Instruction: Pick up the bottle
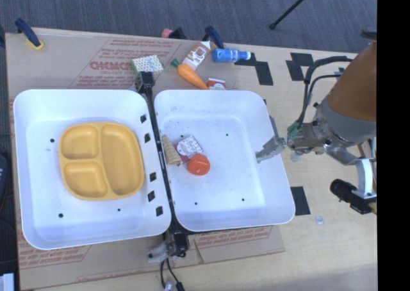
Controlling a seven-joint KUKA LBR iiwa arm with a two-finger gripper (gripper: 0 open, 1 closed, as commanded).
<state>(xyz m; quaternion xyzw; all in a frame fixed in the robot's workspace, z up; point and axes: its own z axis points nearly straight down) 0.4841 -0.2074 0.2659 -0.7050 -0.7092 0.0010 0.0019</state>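
The gripper [272, 145] hangs over the right bin's [221, 213] right rim, fingers spread and gripping nothing. The bottle [230, 56], blue, lies on the bench near the frame's top centre, well apart from the fingers, just beyond the bin's far edge.

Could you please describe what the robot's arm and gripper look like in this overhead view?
The arm shows a broad orange band above a grey wrist section. Thin dark cables loop beside it. The gripper is a pale grey metal assembly with slim fingers, and black and white fittings hang below the wrist.
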